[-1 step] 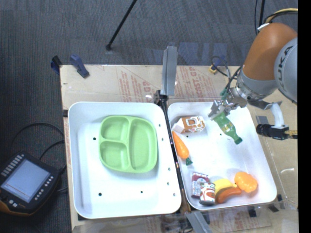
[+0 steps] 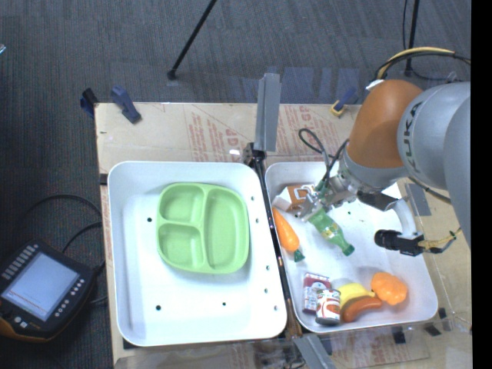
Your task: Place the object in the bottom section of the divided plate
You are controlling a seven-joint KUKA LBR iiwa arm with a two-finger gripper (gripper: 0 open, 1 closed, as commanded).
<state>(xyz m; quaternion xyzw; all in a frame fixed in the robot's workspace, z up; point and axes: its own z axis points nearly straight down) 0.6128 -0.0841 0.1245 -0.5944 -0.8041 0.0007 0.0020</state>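
A: Bottle, green, is my best guess for the object. It lies flat in the right bin, upper middle of that bin, centre-right of the frame.

B: Gripper?

A: Gripper is low over the upper left part of the right bin, its tip just up-left of the bottle's near end. Can't tell whether the fingers are apart or together; the wrist body and cable clutter hide them. Nothing visibly clamped, so no hold called.

B: Key relation?

A: Bottle's long axis runs diagonal, from upper left down to lower right, dark cap end at lower right. Its upper-left end sits right under or just beside the fingertips. Touching or just apart, can't tell. So the bottle extends away from the fingers toward lower right of the frame.

B: Neighbours?

A: Carrot is just left of the bottle, against the bin's left wall. An orange-white carton is just beside the gripper on its left. Tight spot, I'd judge a stray contact likely.

B: Target?

A: Divided plate, green, in the left bin, centre-left of the frame. Its sections look bare. Which section counts as bottom is a judgement; I'd take the small one at lower left of the plate.

B: Progress?

A: Early, grasp phase by my read. Carry leftward across the bin walls not yet done.
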